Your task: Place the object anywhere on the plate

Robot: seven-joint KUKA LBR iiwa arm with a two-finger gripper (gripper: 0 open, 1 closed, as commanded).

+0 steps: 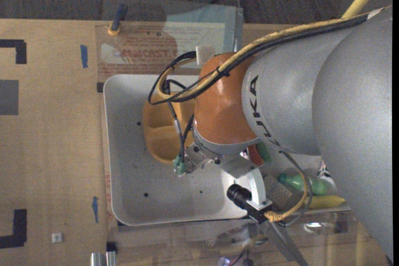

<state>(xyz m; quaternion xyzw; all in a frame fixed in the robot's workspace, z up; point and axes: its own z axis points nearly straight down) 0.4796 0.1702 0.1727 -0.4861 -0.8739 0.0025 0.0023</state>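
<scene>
Big grey arm (299, 90) over the white bin (124, 152) on the table (50, 152). Yellow plate (159, 131) in the bin, partly under the arm. Green and yellow things (312, 187) just right of it. Claw hidden; open or closed, cannot tell.

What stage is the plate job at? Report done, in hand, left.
Done: nothing visibly on the yellow plate. In hand: the arm hangs over the plate in the white bin, hiding its gripper. Left: placing an object; a green item lies beside the arm.

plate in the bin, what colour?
Yellow-orange. The plate shows in the camera view, partly under the arm's orange band, inside the white bin.
</scene>
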